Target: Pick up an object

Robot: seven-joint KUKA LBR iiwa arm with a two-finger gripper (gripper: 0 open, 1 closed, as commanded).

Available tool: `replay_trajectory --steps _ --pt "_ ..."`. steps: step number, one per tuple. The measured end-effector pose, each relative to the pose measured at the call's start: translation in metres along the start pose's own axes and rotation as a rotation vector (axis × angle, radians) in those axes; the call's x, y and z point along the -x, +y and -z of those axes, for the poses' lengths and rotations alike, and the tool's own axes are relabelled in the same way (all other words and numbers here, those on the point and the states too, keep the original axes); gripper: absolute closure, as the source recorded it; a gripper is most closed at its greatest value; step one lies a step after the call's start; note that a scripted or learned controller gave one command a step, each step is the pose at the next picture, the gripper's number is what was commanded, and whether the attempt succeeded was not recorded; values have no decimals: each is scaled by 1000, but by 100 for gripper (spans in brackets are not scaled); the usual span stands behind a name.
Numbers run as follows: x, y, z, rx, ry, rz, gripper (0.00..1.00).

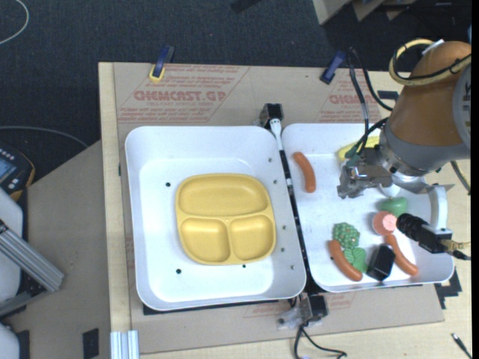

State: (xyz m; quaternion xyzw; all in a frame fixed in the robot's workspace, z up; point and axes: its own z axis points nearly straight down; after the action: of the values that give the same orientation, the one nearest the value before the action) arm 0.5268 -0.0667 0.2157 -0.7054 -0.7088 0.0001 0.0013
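Claw (353, 183): I cannot tell its spread; I hover it over the right bin (323, 144), sausage (304, 171) at nine o'clock, awaiting pick.

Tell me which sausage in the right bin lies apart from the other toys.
The upper sausage, alone near the bin's left wall. The other two lie at the bottom among the green and black toys.

The bench (224, 88) — brown board — bears two white bins: left bin (150, 200), right bin (318, 144).
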Motion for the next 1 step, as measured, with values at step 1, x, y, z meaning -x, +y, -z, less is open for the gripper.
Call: replay_trajectory --steps 1 --pt "-48 16 13 6 -1 1 100"
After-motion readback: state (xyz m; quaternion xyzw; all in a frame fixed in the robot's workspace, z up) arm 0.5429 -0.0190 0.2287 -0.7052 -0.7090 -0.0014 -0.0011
